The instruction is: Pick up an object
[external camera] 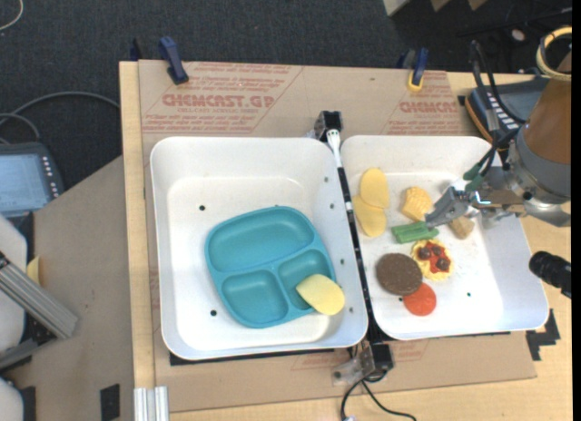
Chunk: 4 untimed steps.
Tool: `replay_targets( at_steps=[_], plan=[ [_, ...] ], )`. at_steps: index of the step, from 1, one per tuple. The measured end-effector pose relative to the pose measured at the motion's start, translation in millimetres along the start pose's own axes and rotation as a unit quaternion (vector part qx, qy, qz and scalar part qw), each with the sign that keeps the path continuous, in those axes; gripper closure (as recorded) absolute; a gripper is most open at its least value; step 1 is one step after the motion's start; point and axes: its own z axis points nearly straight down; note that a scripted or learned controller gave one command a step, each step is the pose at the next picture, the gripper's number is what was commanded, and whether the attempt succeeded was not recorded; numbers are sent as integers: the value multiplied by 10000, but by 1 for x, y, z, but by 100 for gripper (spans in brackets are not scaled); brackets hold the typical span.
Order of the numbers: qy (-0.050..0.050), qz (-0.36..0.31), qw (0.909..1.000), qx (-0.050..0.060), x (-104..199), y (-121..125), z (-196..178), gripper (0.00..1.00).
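Observation:
In the right bin (508, 310), my gripper (452, 209) hangs low over the middle, reaching in from the right. Just below it lies a small tan piece (464, 227), and I cannot tell whether they touch. To its left sit a yellow corn piece (417, 201) and a green stick (414, 232). Two pale yellow pieces (371, 200) lie by the bin's left wall. In front lie a pizza slice (433, 259), a brown round patty (398, 273) and a red disc (419, 300).
The left bin (182, 174) holds a teal divided tray (259, 260) with a yellow lump (320, 294) on its right compartment. A black clip (329, 123) sits where the bins meet at the back. Bare floor shows at the right bin's front right.

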Motion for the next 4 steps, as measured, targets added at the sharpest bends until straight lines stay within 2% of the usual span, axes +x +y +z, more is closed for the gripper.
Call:
replay_targets(
  at_steps=[1,2,3,4],
  plan=[
    [11,5,10000,47,4,-12,105,0],
    [-2,-25,10000,-32,48,51,81,0],
    [4,22,10000,35,0,8,146,0],
    [-21,16,10000,-8,-49,37,185,0]
  ],
)
